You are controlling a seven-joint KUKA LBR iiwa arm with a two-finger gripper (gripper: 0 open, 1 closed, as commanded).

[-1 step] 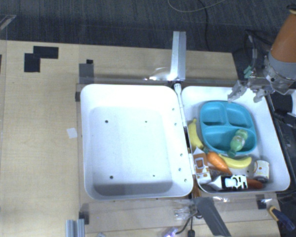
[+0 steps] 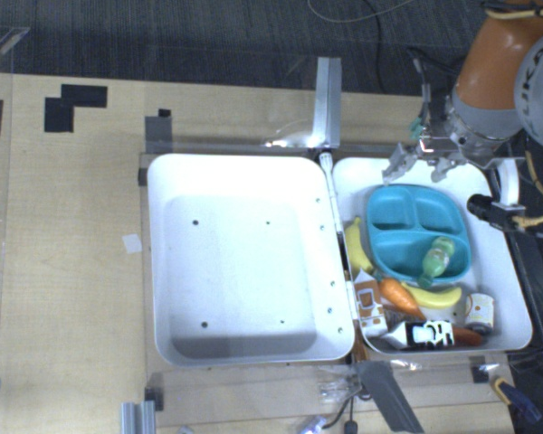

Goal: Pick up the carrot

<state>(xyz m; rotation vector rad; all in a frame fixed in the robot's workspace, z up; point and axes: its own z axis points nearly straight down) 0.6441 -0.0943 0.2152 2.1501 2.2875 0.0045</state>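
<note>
The carrot [image 2: 399, 293] lies in the right bin [image 2: 516, 310], between the blue plate [image 2: 407, 220] and a small box [image 2: 368, 302], so the pick is not yet done; the gripper [image 2: 423, 164] hangs wide apart and holds nothing, near the bin's far edge; the left bin [image 2: 240, 251] sits on a light wood bench [image 2: 63, 242]; the floor behind is dark.

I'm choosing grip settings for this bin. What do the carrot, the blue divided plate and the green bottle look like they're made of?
Carrot: smooth, evenly orange, slightly glossy, so probably a moulded plastic toy rather than real.
Blue divided plate: uniform turquoise with soft rounded ridges and a dull sheen, likely hard plastic.
Green bottle: translucent green with a pale cap, likely thin plastic; too small to be sure.
</note>
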